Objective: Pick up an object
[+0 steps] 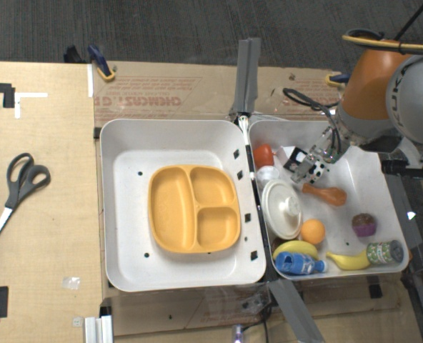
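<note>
Orange plastic marks our landmark: the carrot-shaped toy (326, 194) lying in the right bin (391, 199), and we place everything else from it. We see the gripper (313, 164) low in the bin, just above and to the left of that toy, with the grey arm (383, 95) reaching in from the upper right. We cannot tell how the hand is set, and we see nothing held in it. We judge this the approach step, with no object picked yet. Left of the toy sits a white lidded bowl (283, 207); below it an orange ball (312, 231), and further below a banana (349, 261). Next we need a clean descent onto one piece, likely the toy, avoiding the crowded bowl beside it
</note>
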Robot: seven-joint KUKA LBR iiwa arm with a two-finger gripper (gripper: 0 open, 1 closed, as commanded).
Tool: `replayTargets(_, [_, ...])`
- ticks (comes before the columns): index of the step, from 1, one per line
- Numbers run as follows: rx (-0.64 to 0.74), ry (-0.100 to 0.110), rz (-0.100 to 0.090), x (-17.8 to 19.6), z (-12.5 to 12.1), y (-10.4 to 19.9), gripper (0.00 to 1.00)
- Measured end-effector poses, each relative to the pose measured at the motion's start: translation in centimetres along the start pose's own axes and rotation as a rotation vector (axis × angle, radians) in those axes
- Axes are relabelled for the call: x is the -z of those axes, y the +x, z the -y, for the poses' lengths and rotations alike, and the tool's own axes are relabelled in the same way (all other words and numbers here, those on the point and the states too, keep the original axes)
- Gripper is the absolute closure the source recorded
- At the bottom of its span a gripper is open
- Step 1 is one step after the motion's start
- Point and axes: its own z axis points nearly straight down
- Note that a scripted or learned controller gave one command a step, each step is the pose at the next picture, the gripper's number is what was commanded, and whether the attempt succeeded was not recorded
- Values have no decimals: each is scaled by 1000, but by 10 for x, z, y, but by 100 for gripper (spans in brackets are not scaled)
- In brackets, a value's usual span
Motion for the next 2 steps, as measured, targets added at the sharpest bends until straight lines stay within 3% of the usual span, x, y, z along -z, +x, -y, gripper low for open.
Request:
replayTargets(1, [-271, 3, -4, -1, 4, 40, 0])
replayTargets(2, [-314, 3, 3, 0, -22, 25, 0])
